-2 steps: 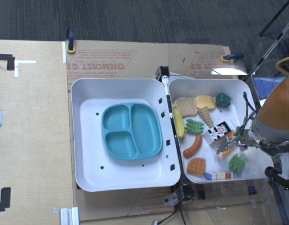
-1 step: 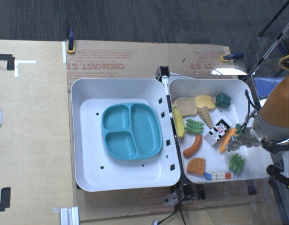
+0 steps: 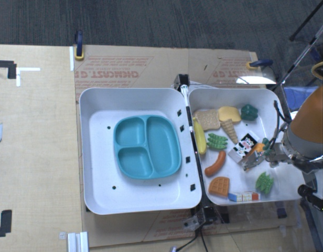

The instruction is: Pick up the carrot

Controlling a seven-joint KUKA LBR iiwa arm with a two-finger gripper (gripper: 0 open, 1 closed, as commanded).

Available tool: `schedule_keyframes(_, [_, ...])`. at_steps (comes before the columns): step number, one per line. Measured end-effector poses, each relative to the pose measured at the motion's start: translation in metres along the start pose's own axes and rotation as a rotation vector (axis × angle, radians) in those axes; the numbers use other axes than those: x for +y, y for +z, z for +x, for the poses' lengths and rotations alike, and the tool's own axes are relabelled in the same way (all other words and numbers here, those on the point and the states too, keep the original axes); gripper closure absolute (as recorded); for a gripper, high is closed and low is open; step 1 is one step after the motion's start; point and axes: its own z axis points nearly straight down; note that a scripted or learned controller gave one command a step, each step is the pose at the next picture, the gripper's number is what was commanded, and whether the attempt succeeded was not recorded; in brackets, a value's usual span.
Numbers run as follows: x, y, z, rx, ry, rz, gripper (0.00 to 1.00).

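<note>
From my station I see the arm (image 3: pixel 308 133) as a thick rounded body. Its upper section carries a broad orange band (image 3: pixel 314 114) with a smooth, slightly glossy surface. Below the band sits a light grey collar (image 3: pixel 303 147), ring-shaped and paler along its lower rim. From this collar a narrower assembly of dull metal and dark parts extends outward, ending in the gripper (image 3: pixel 254 160), which is built from slim grey metal pieces with darker edges. A thin dark cable (image 3: pixel 279 121) runs in a curve along the wrist. I cannot make out any screws or printed markings.
</note>
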Motion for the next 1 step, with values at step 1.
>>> schedule_keyframes(1, [0.0491, 0.0142, -0.0353, 0.004, -0.171, 0.0, 0.0])
